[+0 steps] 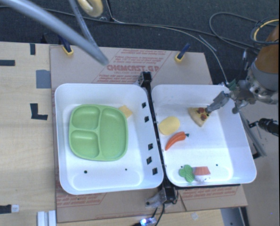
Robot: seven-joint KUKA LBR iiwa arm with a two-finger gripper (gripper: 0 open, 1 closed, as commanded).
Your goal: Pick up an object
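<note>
One pizza slice (198, 115) lies in the right bin (224, 149), touching a fingertip of the spread gripper (223, 105).

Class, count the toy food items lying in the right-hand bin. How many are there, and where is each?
5: pizza slice at the back by the gripper, lemon and carrot near the divider, broccoli and sushi at the front.

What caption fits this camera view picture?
Gripper hovers open over the right bin near a pizza slice; a green tray fills the left.
</note>
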